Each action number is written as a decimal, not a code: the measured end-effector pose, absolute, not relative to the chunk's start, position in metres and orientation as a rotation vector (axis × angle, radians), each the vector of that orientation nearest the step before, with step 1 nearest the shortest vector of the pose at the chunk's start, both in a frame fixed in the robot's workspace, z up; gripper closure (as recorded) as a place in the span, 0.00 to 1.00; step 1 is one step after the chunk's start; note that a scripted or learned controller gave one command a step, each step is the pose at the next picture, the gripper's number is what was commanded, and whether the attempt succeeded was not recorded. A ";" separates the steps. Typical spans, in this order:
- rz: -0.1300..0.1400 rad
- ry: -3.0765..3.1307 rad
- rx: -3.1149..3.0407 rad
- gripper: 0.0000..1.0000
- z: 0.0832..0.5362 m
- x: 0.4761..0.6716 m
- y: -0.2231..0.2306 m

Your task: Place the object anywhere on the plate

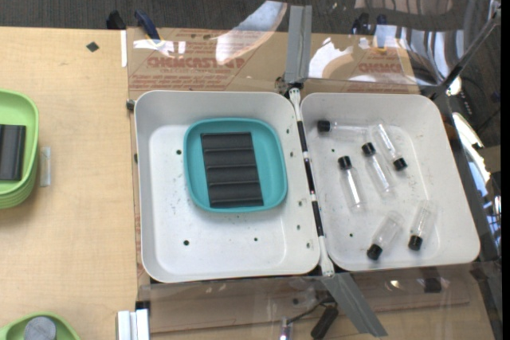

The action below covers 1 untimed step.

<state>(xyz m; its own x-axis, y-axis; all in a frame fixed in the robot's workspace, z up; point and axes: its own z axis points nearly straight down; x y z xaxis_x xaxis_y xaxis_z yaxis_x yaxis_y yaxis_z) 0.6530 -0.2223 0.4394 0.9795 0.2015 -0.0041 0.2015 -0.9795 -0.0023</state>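
A teal plate (pixel 235 166) with a dark ridged block sits in the left bin (pixel 159 195). Six clear tubes (pixel 350 181) with black caps lie in the right bin (pixel 446 171). Red writing behind is too blurry to read.

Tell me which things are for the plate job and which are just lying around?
For the job:
teal plate in the left bin
clear vials in the right bin

Just lying around:
green plate
wooden bench

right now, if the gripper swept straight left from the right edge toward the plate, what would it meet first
Likely the right bin at its outer wall, then the capped vials; height is unclear.
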 end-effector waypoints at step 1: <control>0.006 -0.319 -3.123 0.00 0.440 0.653 -0.222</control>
<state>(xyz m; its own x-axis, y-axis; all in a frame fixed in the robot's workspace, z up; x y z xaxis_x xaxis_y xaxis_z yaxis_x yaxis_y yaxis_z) 0.6532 -0.2223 0.4396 0.9793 0.2021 -0.0039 0.2021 -0.9794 -0.0024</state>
